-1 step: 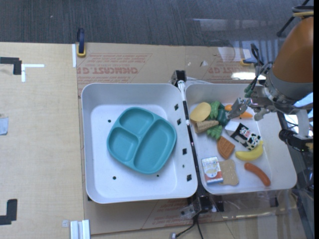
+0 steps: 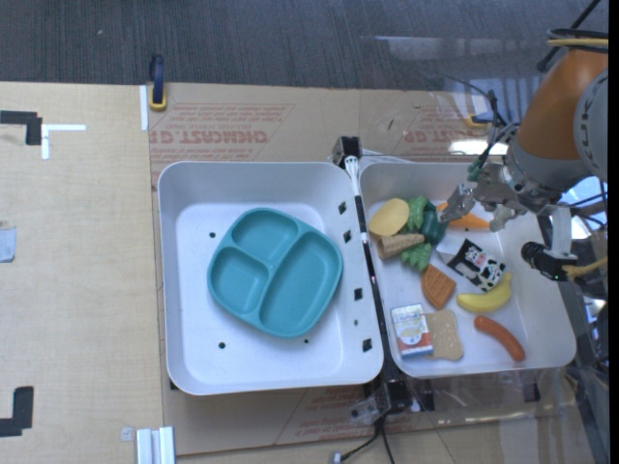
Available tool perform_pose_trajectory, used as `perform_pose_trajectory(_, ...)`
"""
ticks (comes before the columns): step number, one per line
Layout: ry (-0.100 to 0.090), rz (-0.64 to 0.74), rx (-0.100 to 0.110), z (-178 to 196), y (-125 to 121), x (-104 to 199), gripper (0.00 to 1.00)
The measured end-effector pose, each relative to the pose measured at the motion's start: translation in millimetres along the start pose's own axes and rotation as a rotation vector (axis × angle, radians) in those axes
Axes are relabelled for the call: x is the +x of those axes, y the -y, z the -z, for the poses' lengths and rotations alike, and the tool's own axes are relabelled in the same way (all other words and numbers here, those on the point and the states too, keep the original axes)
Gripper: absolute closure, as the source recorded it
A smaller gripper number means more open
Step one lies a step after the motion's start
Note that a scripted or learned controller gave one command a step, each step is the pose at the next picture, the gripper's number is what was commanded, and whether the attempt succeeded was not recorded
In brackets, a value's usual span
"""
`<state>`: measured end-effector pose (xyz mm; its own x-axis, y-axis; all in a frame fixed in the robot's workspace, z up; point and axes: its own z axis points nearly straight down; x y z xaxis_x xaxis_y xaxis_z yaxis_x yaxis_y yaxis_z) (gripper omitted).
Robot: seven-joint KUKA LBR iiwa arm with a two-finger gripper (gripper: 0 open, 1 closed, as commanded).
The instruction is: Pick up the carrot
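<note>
The carrot (image 2: 471, 222) is a small orange piece lying near the back of the right bin (image 2: 556, 356), its leafy green end (image 2: 431, 224) pointing left. My gripper (image 2: 482, 209) hangs directly over it, reaching in from the right under the orange-banded wrist. Its two fingers stand apart, one at the carrot's left part (image 2: 461, 201) and one past its right end (image 2: 502, 214). The orange body shows between them, resting low in the bin. The gripper is open.
Crowding the carrot in the right bin are a yellow round piece (image 2: 389, 217), green leaves (image 2: 419, 254), a cow-patterned carton (image 2: 477, 264), a banana (image 2: 484, 300), a sausage (image 2: 499, 338), a cracker (image 2: 438, 286), toast (image 2: 446, 334) and a small box (image 2: 410, 329). The left bin (image 2: 184, 356) holds a teal divided plate (image 2: 276, 271).
</note>
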<state>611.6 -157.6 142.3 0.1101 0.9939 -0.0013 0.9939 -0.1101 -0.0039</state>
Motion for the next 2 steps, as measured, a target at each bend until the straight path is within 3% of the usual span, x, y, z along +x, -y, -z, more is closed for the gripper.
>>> perform_pose_trajectory(1,-0.010,-0.114,0.003,-46.9,-37.3,-44.8,0.00)
perform_pose_trajectory(2,-0.009,-0.285,0.059,-53.3,-44.1,-41.9,0.00)
